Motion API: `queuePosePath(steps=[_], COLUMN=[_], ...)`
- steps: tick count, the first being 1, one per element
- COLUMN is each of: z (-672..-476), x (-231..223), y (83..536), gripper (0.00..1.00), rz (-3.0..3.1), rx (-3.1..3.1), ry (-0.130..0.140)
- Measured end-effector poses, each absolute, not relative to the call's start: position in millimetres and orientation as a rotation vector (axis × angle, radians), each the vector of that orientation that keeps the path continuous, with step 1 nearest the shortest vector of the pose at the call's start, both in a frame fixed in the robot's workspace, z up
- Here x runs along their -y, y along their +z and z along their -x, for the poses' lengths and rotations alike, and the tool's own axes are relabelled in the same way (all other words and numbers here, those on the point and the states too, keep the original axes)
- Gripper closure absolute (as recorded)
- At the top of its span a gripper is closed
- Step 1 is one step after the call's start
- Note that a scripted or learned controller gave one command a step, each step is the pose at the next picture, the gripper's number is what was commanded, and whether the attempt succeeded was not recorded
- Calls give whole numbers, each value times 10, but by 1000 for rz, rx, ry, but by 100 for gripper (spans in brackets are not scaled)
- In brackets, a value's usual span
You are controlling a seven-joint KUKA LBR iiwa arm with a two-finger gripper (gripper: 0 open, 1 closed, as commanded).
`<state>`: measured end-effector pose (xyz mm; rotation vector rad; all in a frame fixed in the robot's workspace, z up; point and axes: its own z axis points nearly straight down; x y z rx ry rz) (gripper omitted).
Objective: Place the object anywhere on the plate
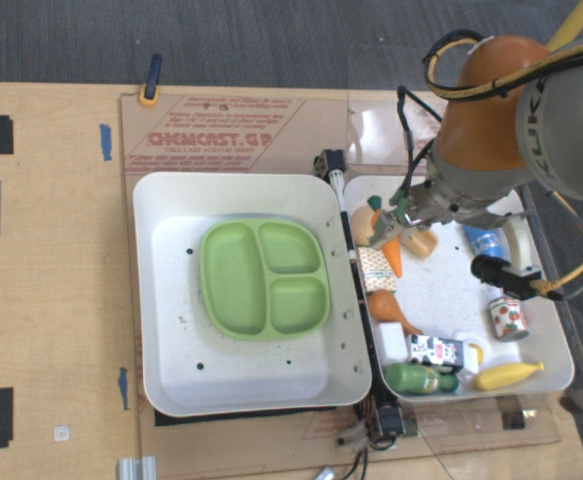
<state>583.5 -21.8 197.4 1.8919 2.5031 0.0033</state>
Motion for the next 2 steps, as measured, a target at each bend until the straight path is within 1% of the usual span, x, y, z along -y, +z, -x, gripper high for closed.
queuePosePath(steps=[1, 2], z=[-5390, -5391], x=[-510, -475], y=[2113, 2110], gripper=[100, 0], rz=[-2000, -2004], rx=[-2431, -2425], ry=[1, -4])
